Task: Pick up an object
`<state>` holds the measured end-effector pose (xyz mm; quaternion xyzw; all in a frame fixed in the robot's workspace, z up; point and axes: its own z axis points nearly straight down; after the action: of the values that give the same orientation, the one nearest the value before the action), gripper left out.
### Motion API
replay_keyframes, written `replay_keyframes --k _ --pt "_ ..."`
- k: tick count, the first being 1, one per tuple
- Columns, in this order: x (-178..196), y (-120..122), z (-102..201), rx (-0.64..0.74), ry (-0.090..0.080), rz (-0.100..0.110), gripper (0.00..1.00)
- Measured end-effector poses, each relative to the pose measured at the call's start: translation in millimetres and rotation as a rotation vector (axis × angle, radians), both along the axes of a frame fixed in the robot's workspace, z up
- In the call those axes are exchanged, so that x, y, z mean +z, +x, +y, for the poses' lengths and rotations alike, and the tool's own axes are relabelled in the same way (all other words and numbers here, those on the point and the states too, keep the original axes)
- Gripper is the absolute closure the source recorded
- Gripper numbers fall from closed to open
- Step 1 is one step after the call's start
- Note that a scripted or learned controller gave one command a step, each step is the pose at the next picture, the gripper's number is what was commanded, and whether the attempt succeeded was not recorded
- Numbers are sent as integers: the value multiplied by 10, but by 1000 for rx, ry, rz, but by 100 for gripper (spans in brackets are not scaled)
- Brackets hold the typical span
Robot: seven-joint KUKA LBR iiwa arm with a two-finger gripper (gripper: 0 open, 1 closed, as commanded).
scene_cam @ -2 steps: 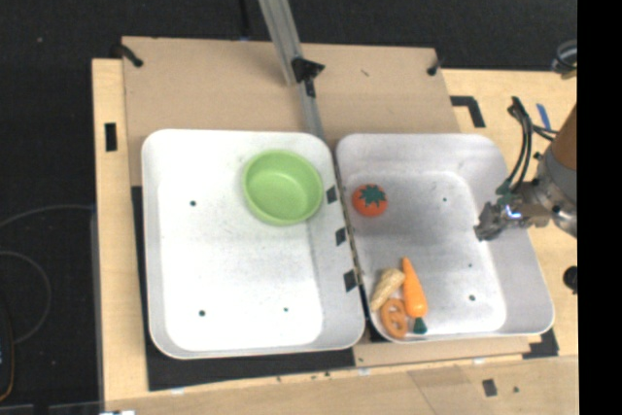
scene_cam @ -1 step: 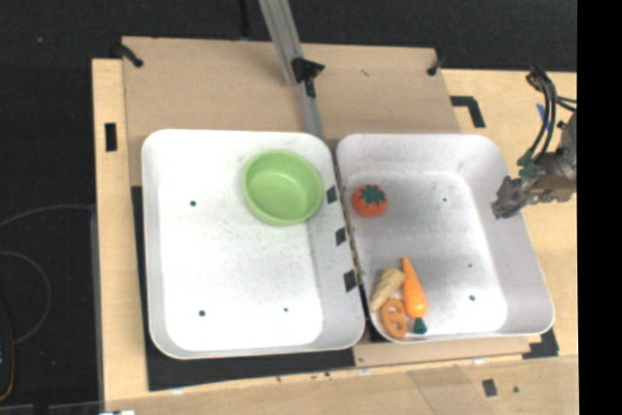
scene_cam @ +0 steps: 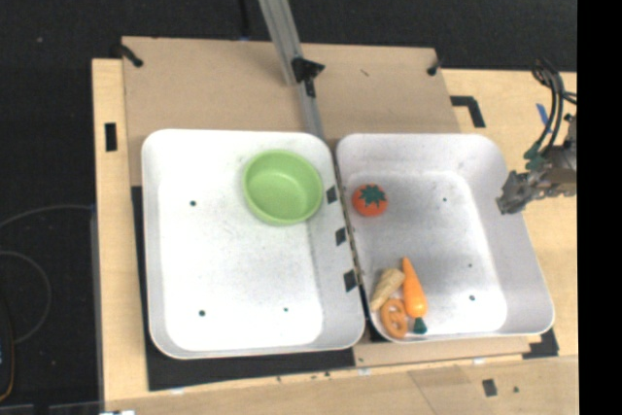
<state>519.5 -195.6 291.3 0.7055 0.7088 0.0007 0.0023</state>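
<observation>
Several small toys lie in the right bin (scene_cam: 486, 209): we see a tomato (scene_cam: 369, 199) near its left wall, and in the near left corner a carrot (scene_cam: 413, 288), long axis running away from us, green end nearest us, beside a pale piece (scene_cam: 387, 285) and an orange slice (scene_cam: 394, 317). We read no writing on any of them. Over in the left bin (scene_cam: 194, 306) sits a green bowl (scene_cam: 283, 188), upright. Our gripper (scene_cam: 515, 192) hovers at the right bin's far right rim; whether it is released or clenched we cannot tell.

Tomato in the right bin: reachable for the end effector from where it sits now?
Probably yes. The tomato lies alone on bare bin floor, apart from the carrot pile, and the end effector hovers at the right bin's right rim with nothing between.
</observation>
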Motion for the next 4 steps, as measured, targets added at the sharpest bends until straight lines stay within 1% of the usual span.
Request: replay_keyframes --k 1,2,3,4 --pt "-120 78 434 1 1 2 100" --pt "-192 -4 976 2 2 2 100" --pt "-199 -44 1450 3 3 2 100" --pt "-189 29 2017 4 3 2 100"
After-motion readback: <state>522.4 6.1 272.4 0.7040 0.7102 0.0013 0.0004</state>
